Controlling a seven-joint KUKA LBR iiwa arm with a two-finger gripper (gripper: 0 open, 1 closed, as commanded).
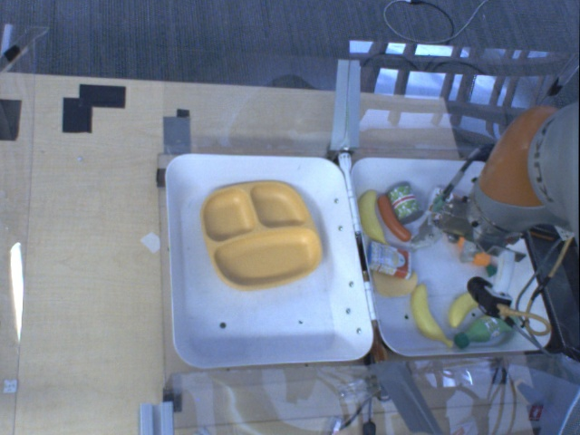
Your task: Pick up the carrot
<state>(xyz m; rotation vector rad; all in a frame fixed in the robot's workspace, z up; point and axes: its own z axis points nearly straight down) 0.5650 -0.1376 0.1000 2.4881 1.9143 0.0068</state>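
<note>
Camera view: the gripper (441,223) hangs low in the right bin (426,350), beside the carrot (483,261); its grip state cannot be determined.

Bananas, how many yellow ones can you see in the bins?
3. One curved yellow banana lies along the right bin's left wall, a second near its front edge, and a small third just right of that. The arm may hide more.

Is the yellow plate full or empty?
Empty. The yellow plate in the left bin shows bare compartments; the food lies in the right bin.
</note>
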